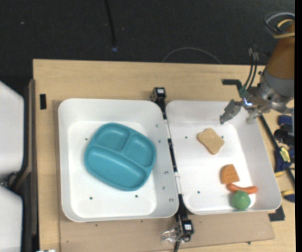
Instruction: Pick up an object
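The counter (45, 77) is seen to carry two white bins side by side. One blue divided plate (120, 155) is lain in the left bin (72, 203). In the right bin (256, 146), four small things are counted: one tan bread slice (210, 140) near the middle, one orange piece (229, 173) lower down, one thin red-orange strip (242, 188) just below it, and one green ball (240, 200) near the front right corner, touching or nearly touching the strip.

One arm (281, 62) is seen at the right, with the pincer (238, 109) held over the far right corner of the right bin, its fingers spread apart and nothing held between them.

The step in hand is judged to be the approach, with no object yet taken. The bread slice is judged the best target, since it is nearest the pincer and lies well apart from the other things and from the bin walls. The pincer would best be brought directly above the slice, turned so that the fingers straddle its narrower width, and lowered until the fingertips are beside its edges before being closed. The cluster of three at the front is better left alone, as neighbours could be knocked.
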Robot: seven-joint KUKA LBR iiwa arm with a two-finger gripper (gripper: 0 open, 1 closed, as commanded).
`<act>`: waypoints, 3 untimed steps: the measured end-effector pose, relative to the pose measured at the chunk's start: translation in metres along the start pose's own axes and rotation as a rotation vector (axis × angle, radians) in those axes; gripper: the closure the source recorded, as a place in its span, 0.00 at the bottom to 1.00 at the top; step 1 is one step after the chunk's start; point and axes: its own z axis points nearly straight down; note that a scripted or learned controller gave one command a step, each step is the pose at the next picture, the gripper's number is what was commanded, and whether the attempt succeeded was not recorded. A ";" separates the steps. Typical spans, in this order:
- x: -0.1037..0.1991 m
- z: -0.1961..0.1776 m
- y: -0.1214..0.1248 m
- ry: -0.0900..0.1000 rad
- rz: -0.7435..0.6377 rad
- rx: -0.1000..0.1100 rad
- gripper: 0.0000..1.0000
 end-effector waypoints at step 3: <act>0.010 0.093 0.009 -0.005 -0.007 -0.010 0.00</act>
